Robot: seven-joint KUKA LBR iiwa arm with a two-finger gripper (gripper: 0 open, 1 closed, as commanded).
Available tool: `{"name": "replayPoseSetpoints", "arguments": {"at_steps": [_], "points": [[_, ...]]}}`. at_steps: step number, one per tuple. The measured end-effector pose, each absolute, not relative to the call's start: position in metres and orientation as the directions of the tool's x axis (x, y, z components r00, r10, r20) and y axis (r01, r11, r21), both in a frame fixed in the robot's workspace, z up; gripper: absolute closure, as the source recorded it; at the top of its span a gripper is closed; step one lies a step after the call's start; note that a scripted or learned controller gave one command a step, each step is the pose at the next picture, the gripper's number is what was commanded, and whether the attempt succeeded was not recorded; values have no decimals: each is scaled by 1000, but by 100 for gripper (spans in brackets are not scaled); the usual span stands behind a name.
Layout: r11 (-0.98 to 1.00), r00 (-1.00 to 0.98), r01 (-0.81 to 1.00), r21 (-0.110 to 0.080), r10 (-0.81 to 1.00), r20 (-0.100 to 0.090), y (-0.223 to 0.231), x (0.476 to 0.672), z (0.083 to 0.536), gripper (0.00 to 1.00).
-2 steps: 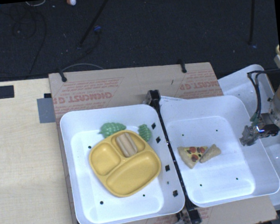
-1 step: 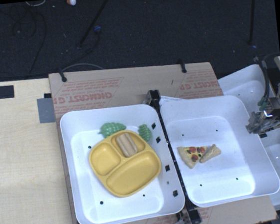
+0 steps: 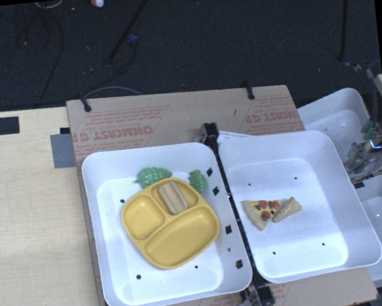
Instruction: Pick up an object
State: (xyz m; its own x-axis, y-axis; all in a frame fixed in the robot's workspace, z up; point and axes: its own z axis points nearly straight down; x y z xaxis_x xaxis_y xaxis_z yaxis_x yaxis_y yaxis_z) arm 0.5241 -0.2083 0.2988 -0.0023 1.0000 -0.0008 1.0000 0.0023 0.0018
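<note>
Camera view, biggest stuff first: the pale wood counter (image 3: 29, 236) takes up the left side. On its right part there's a brown cardboard sheet (image 3: 173, 116) with red printing. The far strip of the shot is dark floor with some cables on it.

Two white bins sit side by side on the cardboard, touching along a black joint down the middle. The left bin (image 3: 120, 287) has the most in it. The right bin (image 3: 337, 235) is about the same size. More white tubs (image 3: 337, 115) poke in past it on the far right.

In the left bin there's a yellow plate (image 3: 177, 243) with three compartments, lying flat and turned at a bit of an angle, roughly in the middle. A tan sausage (image 3: 173, 197) lies in its far-right compartment. Two green leafy bits are tucked against the plate's far edge: the bigger green piece (image 3: 152, 175) at the far left of the plate, and the smaller green piece (image 3: 197, 180) just right of it, near the bin's right wall.

The right bin holds a pizza slice (image 3: 271, 210), flat on the floor of the bin a little left of centre, well apart from the walls, with its crust end pointing right.

The gripper (image 3: 368, 151) looks to be that bit of metal at the right edge, just outside the right bin's right wall and nowhere near any of the objects. It's too cut off and murky, so I can't tell if the jaws are spread or pressed together.
</note>
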Motion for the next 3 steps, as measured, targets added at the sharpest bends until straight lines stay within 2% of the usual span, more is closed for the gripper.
{"name": "replayPoseSetpoints", "arguments": {"at_steps": [2, 3], "points": [[4, -4, 1000, -3, 1000, 2, -117, 526, 296, 100], [4, -4, 1000, -5, 1000, 2, -63, 525, 276, 100]]}}
